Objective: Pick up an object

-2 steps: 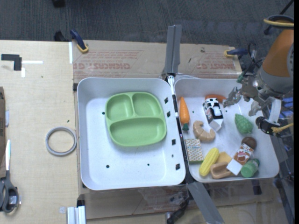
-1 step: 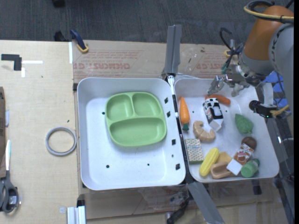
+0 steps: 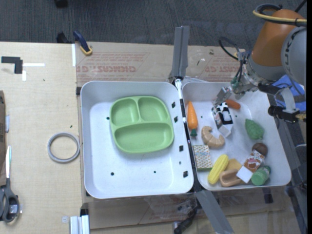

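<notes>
- At the bottom left edge of the frame, a pair of scissors lay on the counter.
- Low in the right bin, a corn cob lay tilted, touching a tan curved piece just to its right.
- Beside those, toward the lower right corner of that bin, sat a small bottle with a red and white label and a green round thing, close together.
- A speckled cracker square lay near the bin's left wall, just left of the corn cob.
- Left of the bins, a ring of tape lay flat on the counter, well apart from everything else.
- In the left bin, a green divided plate sat a little above the middle.
- In the middle of the right bin lay a croissant, with a carrot upright in the frame to its upper left, beside the wall between the bins.
- A green leafy lump lay toward the right side of that bin.
- A black and white carton sat just below the pincer, which hung in the upper part of the right bin; whether its fingers were apart or together, I could not tell.
- A small orange piece lay just right of the pincer.
- The arm reached in from the upper right of the frame.
</notes>
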`<state>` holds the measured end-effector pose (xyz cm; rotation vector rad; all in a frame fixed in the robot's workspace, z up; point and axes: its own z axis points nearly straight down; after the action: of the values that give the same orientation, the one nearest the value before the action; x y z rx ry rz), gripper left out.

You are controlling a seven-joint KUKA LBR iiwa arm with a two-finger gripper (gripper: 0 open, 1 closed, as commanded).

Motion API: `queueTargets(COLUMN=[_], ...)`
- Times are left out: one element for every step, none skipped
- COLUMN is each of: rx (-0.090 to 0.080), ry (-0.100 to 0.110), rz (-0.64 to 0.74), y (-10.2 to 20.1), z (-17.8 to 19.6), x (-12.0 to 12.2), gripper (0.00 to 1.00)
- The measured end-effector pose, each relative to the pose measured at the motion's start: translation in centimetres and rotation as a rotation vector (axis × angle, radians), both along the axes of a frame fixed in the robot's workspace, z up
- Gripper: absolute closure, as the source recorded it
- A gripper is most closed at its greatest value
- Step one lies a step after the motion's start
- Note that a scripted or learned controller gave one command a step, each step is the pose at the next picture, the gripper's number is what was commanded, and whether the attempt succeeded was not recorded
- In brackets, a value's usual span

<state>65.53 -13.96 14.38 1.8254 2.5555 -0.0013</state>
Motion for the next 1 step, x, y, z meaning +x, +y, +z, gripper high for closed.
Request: queueTargets(rx=[-0.001], ry=[0.001], rz=[-0.061], y=[0.84], z=[-4.83], x=[0.02], gripper=[0.0])
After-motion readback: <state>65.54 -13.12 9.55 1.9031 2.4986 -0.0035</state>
